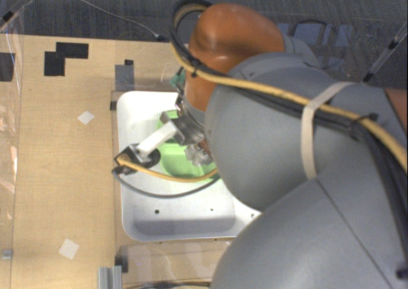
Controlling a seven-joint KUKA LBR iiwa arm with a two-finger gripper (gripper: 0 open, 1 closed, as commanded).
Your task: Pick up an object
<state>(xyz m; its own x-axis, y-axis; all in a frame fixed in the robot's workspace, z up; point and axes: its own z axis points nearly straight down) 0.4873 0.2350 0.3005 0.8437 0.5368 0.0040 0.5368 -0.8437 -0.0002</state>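
Observation:
A bright green object (174,157) lies in the middle of the left white bin (129,216). Part of it is hidden under the wrist. My gripper (193,146) is low in this bin, right over the green object's right side and seemingly touching it. The arm's grey body and orange band cover the gripper from above. A small green edge (169,115) also peeks out just left of the wrist.
The arm's bulk fills the right half of the view and hides whatever lies beneath it. The wooden bench (57,173) to the left carries black markers (64,56) and small white patches (85,117). A clear panel (11,90) stands along the left edge.

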